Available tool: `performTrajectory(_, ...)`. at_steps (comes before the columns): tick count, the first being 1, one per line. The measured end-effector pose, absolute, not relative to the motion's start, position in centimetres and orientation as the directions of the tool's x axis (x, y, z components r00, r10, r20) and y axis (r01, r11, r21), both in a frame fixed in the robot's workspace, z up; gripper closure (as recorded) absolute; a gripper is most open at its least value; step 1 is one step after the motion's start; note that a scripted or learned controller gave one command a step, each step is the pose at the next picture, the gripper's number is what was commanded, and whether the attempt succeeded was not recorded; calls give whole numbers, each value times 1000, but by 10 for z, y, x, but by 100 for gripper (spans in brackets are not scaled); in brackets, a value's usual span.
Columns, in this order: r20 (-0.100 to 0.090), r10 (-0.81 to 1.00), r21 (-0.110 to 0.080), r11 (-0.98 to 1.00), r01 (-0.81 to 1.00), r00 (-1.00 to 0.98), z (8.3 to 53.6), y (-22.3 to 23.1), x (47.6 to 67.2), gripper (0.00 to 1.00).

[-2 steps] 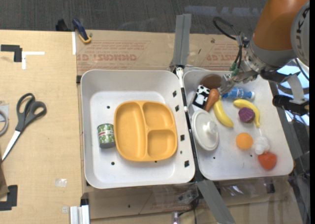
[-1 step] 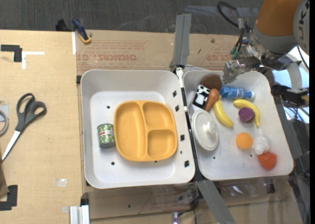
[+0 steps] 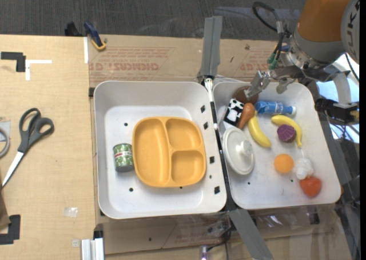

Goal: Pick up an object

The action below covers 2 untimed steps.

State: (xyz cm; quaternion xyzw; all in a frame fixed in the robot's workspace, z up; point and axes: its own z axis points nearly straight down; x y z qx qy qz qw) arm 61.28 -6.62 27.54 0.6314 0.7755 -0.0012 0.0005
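Observation:
My gripper hangs over the back of the right bin, its two fingers spread open with nothing between them. Just below it lie a blue bottle, a brown carrot-shaped piece and a black-and-white patterned item. Further forward in the same bin are two bananas, a purple ball, an orange, a white lid, a small white object and a red object.
The left bin holds a yellow divided plate and a small green can. Scissors lie on the bench at far left. A grey divider stands behind the bins.

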Motion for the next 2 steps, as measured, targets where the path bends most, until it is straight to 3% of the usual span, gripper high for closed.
performTrajectory(1, -1, 992, -3, 123, 992, -123, 134, -103, 590, 0)
performTrajectory(2, -1, 1000, 1, 26, 1000, -26, 94, -104, 585, 0)
